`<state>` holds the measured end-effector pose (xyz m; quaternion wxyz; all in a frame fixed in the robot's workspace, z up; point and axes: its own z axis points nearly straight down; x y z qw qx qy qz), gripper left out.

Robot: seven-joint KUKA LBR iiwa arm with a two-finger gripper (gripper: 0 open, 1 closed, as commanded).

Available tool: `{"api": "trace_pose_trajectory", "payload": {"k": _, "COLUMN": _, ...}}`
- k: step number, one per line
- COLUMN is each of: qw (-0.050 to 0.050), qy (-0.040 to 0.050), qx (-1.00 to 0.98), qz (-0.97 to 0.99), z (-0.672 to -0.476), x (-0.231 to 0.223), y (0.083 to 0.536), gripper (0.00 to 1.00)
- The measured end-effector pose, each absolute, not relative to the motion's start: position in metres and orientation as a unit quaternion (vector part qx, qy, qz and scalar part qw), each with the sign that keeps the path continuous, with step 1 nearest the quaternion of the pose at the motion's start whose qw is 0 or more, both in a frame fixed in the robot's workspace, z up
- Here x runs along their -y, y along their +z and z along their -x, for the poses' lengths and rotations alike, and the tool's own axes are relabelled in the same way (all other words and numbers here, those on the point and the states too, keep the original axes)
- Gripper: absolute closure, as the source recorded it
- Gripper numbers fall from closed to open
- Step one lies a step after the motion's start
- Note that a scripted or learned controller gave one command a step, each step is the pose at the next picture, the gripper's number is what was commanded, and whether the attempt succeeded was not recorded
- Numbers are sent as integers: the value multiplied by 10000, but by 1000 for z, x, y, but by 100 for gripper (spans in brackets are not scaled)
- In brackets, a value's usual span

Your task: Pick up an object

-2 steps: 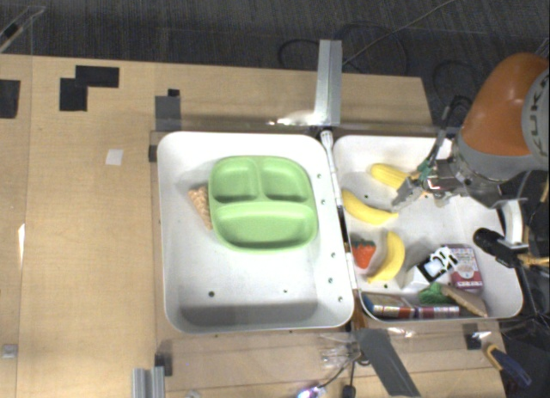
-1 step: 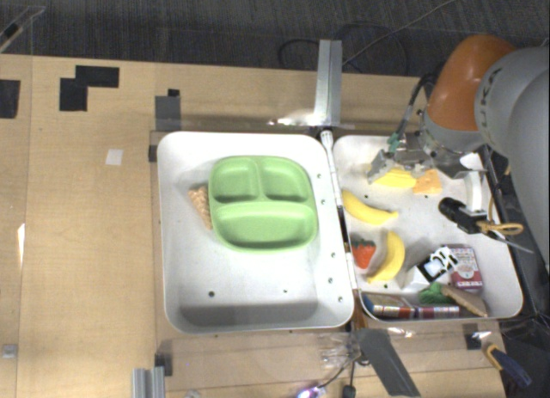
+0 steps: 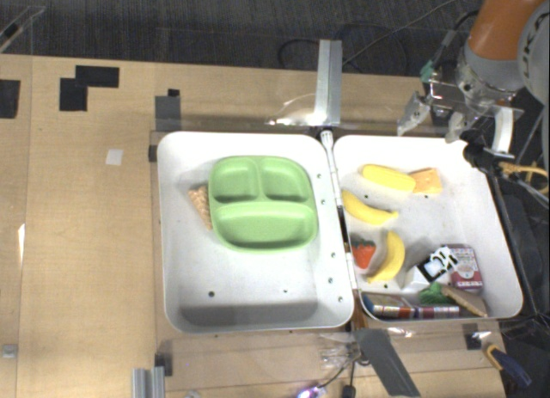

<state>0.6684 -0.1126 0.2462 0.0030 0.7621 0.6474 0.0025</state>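
My gripper [image 3: 431, 123] hangs above the far rim of the right bin [image 3: 498, 216], fingers spread open with nothing between them. Below it, inside that bin, lie a yellow banana-shaped piece [image 3: 387, 178] beside an orange block [image 3: 427, 181], a second banana [image 3: 365, 209] and a third banana [image 3: 393, 256] next to a red piece [image 3: 365, 255]. A dark red box [image 3: 464, 268] and a black-and-white item [image 3: 437, 263] sit at the near right. The left bin [image 3: 180, 241] holds a green divided tray [image 3: 261, 201].
Markers and a green piece [image 3: 421, 306] line the right bin's near wall. A tan textured piece [image 3: 199, 205] pokes out from under the green tray. A metal post [image 3: 329, 82] stands behind the bins. Cables run down the right side.
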Motion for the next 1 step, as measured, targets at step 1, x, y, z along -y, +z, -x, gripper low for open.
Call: {"api": "trace_pose_trajectory", "payload": {"k": 1, "qw": 7, "qy": 12, "qx": -6733, "qz": -7394, "z": -613, "x": 85, "y": 105, "gripper": 0}}
